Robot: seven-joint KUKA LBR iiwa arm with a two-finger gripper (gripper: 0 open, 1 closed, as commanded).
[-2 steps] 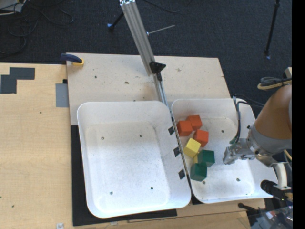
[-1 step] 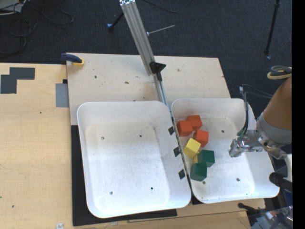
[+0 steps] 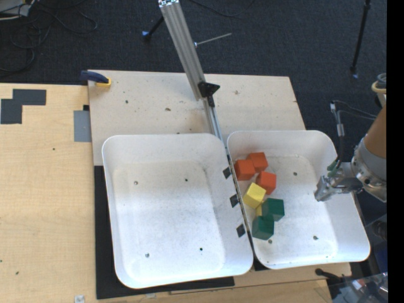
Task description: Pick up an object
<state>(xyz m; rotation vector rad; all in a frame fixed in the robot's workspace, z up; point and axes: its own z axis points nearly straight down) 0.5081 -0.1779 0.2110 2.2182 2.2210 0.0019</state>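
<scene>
The claw (image 3: pixel 325 188) hangs over the right bin (image 3: pixel 315 248), close to that bin's right wall and about halfway along it. It is small and partly blurred here, so whether it is spread or pressed together cannot be told. Nothing is seen between its tips.

The step in hand seems to be the approach: the arm (image 3: pixel 379 150) reaches in from the right edge of the counter (image 3: pixel 252 93), and the claw is well apart from the blocks. The next move probably calls for a shift toward the bin's left wall and then a descent onto one block.

The blocks lie in a tight cluster against that left wall, beside the divider between the bins. Two orange blocks (image 3: pixel 251 165) touch each other at the far end, a third orange block (image 3: pixel 267 181) is just beside them, then a yellow block (image 3: pixel 254 195), and two green blocks (image 3: pixel 267 216) at the near end. They look like small plain cubes, some tilted. Because they touch, a clean grasp of one could be difficult.

The left bin (image 3: pixel 164 213) sits beside the right one.
</scene>
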